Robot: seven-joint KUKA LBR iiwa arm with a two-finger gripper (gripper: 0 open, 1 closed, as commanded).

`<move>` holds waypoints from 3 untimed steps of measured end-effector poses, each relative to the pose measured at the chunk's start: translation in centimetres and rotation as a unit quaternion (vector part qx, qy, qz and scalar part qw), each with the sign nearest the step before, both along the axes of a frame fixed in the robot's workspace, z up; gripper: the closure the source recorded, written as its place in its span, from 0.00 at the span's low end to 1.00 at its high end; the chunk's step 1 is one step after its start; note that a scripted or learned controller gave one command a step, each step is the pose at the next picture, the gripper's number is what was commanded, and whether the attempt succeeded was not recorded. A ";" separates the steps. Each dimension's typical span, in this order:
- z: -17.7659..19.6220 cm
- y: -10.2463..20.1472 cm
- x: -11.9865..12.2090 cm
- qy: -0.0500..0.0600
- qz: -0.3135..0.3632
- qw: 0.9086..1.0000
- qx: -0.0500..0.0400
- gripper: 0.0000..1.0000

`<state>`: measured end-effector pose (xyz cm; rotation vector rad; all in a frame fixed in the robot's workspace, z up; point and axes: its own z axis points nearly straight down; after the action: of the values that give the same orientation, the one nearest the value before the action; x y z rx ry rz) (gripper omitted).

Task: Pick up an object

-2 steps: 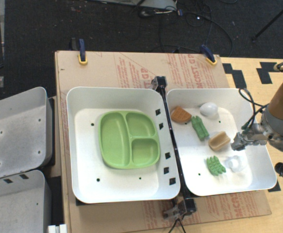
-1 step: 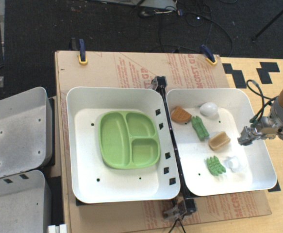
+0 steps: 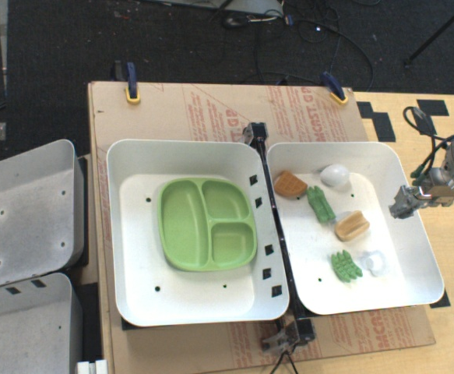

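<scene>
While the tool (image 3: 406, 202) hovers at the right bin's (image 3: 425, 244) right rim, its opening unreadable from here, bring it left and down squarely over the tan bread-shaped block (image 3: 352, 226) lying mid-bin, clear of the green ridged piece (image 3: 320, 205).

Arm (image 3: 452, 170) cut off at right edge

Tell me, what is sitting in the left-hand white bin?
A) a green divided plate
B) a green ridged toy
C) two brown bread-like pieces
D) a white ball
A: the green divided plate lies alone in the left bin, while the small brown, green and white things lie in the right bin.
</scene>
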<state>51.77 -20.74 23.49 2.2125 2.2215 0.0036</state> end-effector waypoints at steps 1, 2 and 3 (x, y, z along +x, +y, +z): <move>-0.8 6.0 0.8 0.003 0.001 1.000 0.002 1.00; -1.4 11.1 1.9 0.003 0.002 1.000 0.002 1.00; -1.7 17.4 2.5 0.003 0.002 1.000 0.003 1.00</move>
<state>54.28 -3.36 21.78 2.2134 2.2323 0.0021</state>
